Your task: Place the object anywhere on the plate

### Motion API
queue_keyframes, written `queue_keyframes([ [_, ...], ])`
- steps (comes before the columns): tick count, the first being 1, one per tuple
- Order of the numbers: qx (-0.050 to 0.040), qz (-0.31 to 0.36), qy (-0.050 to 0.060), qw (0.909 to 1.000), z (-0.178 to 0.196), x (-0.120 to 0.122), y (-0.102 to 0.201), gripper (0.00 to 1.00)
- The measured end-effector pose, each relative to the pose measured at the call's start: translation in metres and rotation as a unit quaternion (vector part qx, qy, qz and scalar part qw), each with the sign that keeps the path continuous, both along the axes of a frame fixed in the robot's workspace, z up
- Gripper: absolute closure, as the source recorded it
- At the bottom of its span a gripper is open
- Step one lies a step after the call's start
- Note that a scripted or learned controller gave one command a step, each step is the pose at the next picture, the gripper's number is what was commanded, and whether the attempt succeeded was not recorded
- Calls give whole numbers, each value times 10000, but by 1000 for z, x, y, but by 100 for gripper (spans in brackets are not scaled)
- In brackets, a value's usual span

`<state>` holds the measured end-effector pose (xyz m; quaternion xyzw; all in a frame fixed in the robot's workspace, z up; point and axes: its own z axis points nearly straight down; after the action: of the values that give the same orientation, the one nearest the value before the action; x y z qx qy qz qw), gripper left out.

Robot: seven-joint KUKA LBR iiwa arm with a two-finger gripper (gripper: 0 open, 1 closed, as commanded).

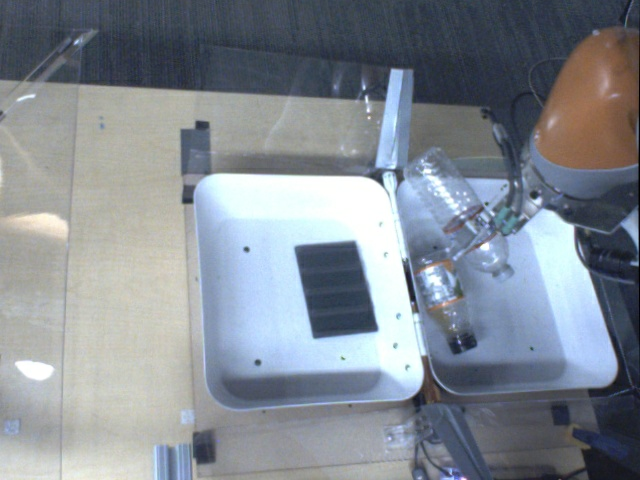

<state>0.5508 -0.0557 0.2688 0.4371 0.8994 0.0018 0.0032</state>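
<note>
Arm (590, 98): nearest the lens, a grey body with an orange dome at the right edge of the frame, reaching left into the right bin (560, 358).
Gripper (490, 226): low in the upper middle of the right bin, right at the lower part of the clear bottle (440, 183).
Grip: cannot tell from this view whether it is open or closed, or whether it has hold of anything; the tip is small and tangled with the bottle's glare.
Clear bottle: lies tilted in the upper left of the right bin, its top near the bin's corner, its body running down and right towards the gripper.
Second bottle (445, 298): labelled, with a dark cap, just below the clear one, along the right bin's left wall, cap pointing to the lower right.
Plate (335, 288): a dark ribbed rectangle, flat in the middle of the left bin (230, 228), with nothing on it, well apart from both bottles.
Step in hand: judged to be the pick, with the clear bottle the likely object.
Next move: calls for a firm hold, a lift over the two bin walls, travel left, and a release over the plate.
</note>
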Motion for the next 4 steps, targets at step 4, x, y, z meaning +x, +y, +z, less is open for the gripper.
queue_keyframes([
  [4,-6,738,2,9973,36,42,4,100],
])
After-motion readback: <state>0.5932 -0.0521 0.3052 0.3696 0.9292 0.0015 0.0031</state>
